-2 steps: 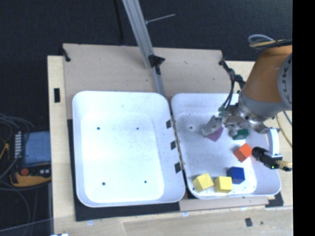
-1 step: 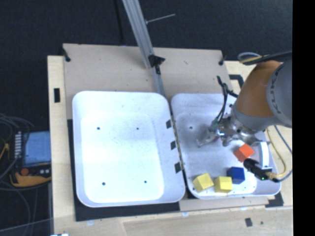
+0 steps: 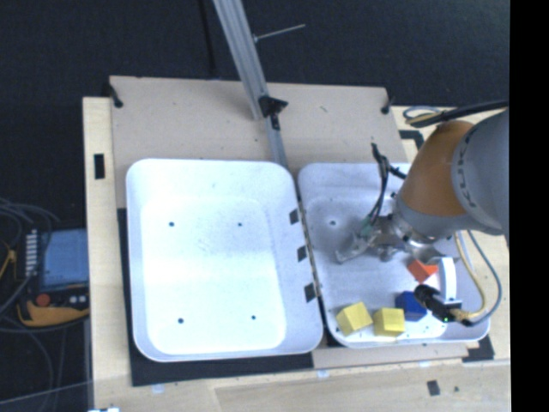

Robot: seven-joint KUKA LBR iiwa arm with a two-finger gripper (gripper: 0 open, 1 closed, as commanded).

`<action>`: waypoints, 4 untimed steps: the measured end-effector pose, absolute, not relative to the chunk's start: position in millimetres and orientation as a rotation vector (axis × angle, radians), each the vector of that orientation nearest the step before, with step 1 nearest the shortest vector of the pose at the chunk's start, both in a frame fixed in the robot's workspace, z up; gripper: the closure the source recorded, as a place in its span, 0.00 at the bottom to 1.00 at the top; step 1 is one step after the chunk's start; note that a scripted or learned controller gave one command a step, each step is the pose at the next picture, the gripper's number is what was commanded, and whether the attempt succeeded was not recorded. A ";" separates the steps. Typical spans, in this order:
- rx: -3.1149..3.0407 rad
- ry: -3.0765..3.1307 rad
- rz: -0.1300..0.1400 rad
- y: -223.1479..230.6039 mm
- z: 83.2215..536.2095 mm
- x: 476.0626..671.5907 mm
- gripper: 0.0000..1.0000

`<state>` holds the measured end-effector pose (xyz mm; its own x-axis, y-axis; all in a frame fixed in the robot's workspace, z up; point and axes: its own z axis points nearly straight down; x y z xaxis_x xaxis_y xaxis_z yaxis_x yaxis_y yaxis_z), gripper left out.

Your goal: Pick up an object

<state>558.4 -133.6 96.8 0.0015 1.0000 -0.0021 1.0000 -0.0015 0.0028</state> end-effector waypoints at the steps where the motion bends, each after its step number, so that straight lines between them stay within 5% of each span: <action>1: 2.226 2.208 0.005 -135.1 109.5 559.4 1.00; 3: 2.215 2.220 0.005 -139.9 211.1 560.2 1.00; 4: 2.212 2.227 0.005 -95.8 217.9 567.5 1.00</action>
